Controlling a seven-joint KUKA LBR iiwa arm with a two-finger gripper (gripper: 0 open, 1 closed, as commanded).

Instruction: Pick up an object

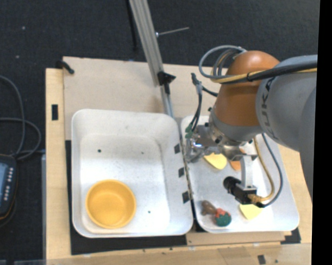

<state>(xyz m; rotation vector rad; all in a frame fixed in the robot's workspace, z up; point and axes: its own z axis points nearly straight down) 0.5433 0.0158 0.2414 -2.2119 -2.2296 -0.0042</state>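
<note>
Yellow piece (pixel 215 161) lies just beside hand (pixel 201 148).

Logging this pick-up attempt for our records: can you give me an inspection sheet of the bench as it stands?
Surface: tan wooden bench bearing two shallow white bins.
Job's things: yellow round plastic bowl in left bin; yellow pieces, small brown, red and green objects in right bin.
Clutter: nothing seen.
Grippers: pincer over right bin's left edge, state unclear.
Cables: grey loops on arm.
Surroundings: dark floor, handheld screen at left.
</note>
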